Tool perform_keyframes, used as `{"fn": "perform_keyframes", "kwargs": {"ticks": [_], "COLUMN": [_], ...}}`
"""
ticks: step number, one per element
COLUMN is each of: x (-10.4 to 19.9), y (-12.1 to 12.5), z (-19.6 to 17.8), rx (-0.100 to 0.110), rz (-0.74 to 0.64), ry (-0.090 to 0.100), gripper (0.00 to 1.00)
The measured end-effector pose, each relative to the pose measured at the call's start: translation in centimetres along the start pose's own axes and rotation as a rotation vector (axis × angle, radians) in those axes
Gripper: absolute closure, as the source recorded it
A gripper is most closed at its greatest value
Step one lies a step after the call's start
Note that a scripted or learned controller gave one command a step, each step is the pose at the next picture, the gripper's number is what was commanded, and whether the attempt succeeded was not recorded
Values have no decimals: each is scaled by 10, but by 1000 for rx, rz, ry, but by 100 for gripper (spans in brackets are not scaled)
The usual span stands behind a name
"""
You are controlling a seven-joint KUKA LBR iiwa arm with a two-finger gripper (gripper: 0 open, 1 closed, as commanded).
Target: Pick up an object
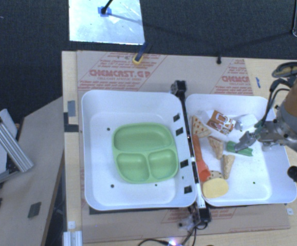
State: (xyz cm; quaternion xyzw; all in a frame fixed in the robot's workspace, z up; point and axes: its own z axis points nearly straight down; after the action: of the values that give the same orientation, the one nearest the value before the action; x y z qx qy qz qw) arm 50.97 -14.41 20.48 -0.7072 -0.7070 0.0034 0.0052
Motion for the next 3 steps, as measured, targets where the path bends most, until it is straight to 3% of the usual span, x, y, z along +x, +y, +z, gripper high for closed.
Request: {"fn": "perform_keyframes", "kwargs": {"ticks": [1,3], "x": [0,8], "y": [3,7], "z": [-7,105], "rx": [-13,-10], "rz": [-3,-1], "ry": [-3,-1], "gripper": [0,0]}}
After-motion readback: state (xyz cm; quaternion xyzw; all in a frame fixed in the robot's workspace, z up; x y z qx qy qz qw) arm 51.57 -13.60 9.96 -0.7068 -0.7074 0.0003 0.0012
